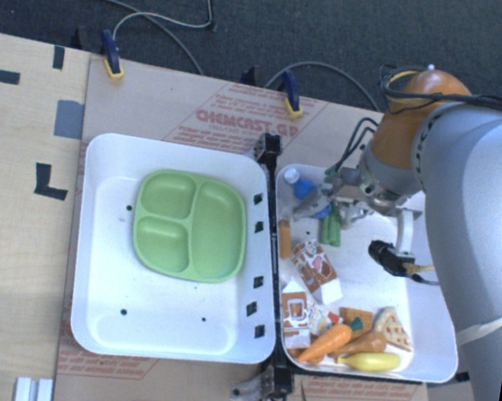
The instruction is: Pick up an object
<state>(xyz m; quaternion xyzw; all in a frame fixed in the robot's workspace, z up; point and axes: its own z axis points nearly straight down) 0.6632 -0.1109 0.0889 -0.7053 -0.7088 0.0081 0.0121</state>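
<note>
the tool (338, 202) sits low in the right bin (431, 313) over a green object (330, 230); its grip state i cannot tell, so nothing looks lifted yet.

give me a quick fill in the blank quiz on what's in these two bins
1. The green tray lies in the ____ bin.
2. The tray has ____ compartments.
3. The carrot lies by the right bin's ____ edge.
4. The banana is coloured ____.

Missing words: left; three; near; yellow
</note>
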